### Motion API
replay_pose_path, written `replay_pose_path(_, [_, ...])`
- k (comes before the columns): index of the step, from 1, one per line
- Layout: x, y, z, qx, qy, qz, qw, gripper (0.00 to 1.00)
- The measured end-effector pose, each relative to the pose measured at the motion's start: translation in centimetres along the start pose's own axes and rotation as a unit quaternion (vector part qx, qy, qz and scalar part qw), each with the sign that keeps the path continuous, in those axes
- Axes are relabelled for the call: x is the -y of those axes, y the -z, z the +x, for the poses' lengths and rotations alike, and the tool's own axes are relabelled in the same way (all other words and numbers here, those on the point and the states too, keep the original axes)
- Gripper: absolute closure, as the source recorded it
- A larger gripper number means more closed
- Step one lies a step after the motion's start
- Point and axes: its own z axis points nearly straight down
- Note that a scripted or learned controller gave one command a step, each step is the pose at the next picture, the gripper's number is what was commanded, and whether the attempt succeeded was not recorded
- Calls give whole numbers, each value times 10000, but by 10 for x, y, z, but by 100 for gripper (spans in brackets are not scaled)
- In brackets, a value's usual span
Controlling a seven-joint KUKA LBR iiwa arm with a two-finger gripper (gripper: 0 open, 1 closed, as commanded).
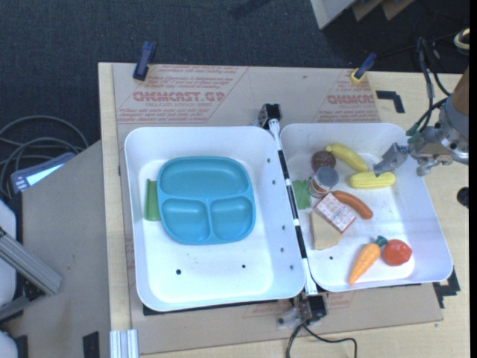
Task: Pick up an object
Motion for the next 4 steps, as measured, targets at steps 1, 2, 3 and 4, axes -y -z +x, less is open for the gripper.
replay_pose_path(1, [-4,-80,32,-6,2,11,10000,0])
replay_pose_path(2, [15,-114,56,18,-4,-52,10000,0])
replay_pose_path(3, [14,-103,58,2,-3,-63,10000,100])
replay_pose_path(4, [0,-18,128,-2,6,-9,10000,100])
